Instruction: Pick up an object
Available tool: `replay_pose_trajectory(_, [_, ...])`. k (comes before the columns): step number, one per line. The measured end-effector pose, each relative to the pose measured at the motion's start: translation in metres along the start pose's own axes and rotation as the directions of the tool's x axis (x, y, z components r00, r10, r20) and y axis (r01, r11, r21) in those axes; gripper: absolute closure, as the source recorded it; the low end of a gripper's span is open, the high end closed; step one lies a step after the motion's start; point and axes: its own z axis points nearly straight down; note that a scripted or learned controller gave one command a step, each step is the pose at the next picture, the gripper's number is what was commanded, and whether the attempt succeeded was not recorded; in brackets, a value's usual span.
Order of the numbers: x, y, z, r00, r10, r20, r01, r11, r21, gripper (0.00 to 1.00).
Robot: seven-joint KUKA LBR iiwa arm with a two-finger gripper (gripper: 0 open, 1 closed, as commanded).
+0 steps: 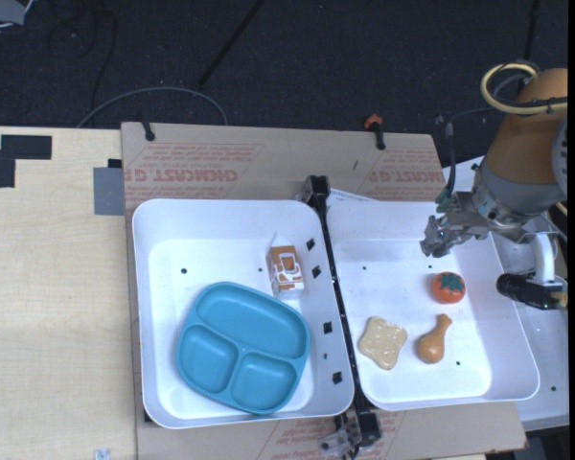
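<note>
The right bin [393, 228] holds three toy foods: an orange-red tomato [448, 287], a tan drumstick [433, 340] and a beige slice of bread [381, 341]. My gripper [443, 234] hangs over the right bin's upper right area, just above and a little left of the tomato, with nothing visibly in it. In the left bin [163, 228] lie a blue divided plate [242, 346] and a small orange-and-white carton [286, 269].
A black divider [328, 286] runs between the two bins. Cardboard [268, 166] lies under the bins, and a wooden benchtop [48, 305] stretches to the left. A black handle-like part [529, 290] sticks out by the right bin's right rim.
</note>
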Motion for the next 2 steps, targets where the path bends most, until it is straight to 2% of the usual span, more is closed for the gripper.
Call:
replay_pose_trajectory(1, [0.047, -0.016, 0.007, 1.000, 0.001, 0.000, -0.001, 1.000, 0.001, 1.00])
replay_pose_trajectory(2, [0.098, -0.031, -0.008, 1.000, -0.001, -0.001, 0.001, 1.000, -0.001, 1.00])
